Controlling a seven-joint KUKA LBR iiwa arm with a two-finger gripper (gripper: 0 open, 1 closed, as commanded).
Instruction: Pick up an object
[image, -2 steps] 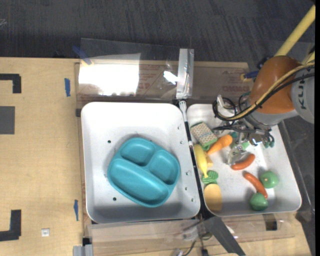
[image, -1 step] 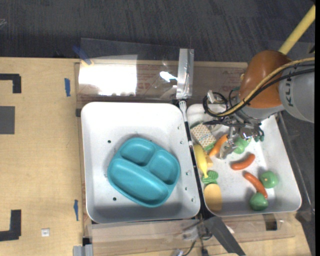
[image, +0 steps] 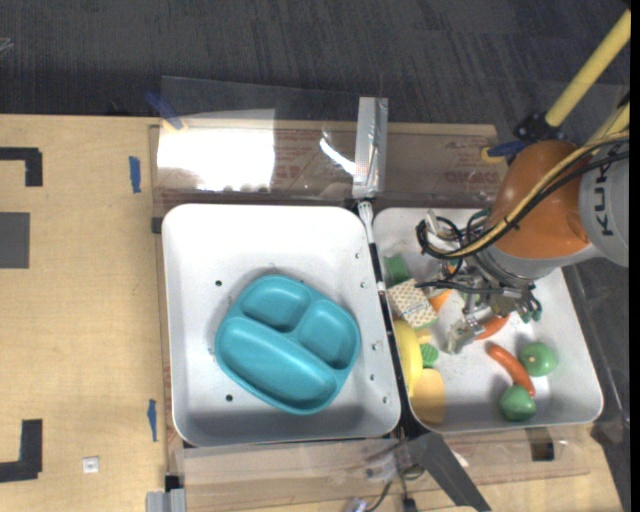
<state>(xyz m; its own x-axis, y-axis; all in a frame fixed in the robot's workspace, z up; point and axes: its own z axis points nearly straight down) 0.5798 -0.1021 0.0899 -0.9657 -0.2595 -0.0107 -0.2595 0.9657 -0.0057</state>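
The right bin (image: 580, 390) holds small toy foods: a yellow banana-like piece (image: 409, 352), a yellow-orange piece (image: 428, 391), a checkered packet (image: 412, 303), a red pepper (image: 511, 366), and two green items (image: 541, 359) (image: 517, 402). My gripper (image: 468, 322) hangs low over the middle of this bin, below the orange wrist band (image: 540, 205). An orange carrot-like piece (image: 490, 326) lies right at its fingertips. Cables and the wrist body hide how the fingers stand.
The left bin (image: 190, 300) holds a teal divided plate (image: 289, 341). A green piece (image: 397, 268) lies by the divider between the bins. A clear plastic sheet (image: 260, 150) covers the bench behind the bins. A yellow pole (image: 595, 65) crosses the top right.
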